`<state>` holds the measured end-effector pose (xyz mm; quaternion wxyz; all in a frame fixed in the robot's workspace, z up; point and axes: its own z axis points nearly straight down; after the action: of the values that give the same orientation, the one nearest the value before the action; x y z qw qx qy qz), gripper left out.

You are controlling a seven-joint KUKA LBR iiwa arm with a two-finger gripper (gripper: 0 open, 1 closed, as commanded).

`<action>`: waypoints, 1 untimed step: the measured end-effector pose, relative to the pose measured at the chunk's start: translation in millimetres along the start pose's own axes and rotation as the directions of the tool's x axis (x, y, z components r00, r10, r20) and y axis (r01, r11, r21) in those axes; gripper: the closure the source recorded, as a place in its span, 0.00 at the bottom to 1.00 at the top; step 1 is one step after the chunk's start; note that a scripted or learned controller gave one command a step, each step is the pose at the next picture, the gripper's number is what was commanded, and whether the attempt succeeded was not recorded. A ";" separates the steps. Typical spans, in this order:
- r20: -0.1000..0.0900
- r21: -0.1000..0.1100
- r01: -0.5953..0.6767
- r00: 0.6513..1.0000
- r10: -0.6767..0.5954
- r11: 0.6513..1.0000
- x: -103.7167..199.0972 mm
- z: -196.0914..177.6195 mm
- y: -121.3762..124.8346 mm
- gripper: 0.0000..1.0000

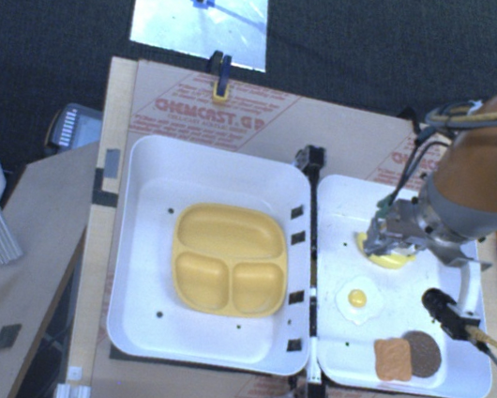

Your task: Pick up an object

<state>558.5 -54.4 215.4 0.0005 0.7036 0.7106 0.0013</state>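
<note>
Yellow object (394,261): a small, flat yellow piece on the floor of the right bin (350,206), in the bin's upper half and towards its middle.
Gripper (378,242): directly over the yellow object, low enough to cover its upper left part; the object's lower right edge shows from under it.
Contact: the gripper looks to be at or just above the yellow object, but I cannot tell if they touch.
Gripper state: I cannot tell whether it is released or clenched, as the wrist hides the tip from this angle.
Arm (482,173): grey with an orange band, reaching in from the right over the far right corner of the right bin.
Fried egg (357,299): a toy egg, white with a yellow yolk, near the yellow object on the side closer to the camera, apart from it.
Orange-brown slab (391,360): in the near right part of the same bin.
Dark round patty (426,352): just beside the slab, touching or slightly overlapped by it.
Left bin (149,223): side by side with the right bin.
Yellow tray (228,259): a three-compartment tray lying flat in the middle of the left bin, well apart from the gripper.
Counter (93,261): tan, carrying both bins.
</note>
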 end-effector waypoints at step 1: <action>-0.001 -0.001 0.001 1.000 -0.001 1.000 58.8 -2.8 26.2 1.00</action>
<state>584.2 4.7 218.3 0.0007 0.7032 0.7110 0.0020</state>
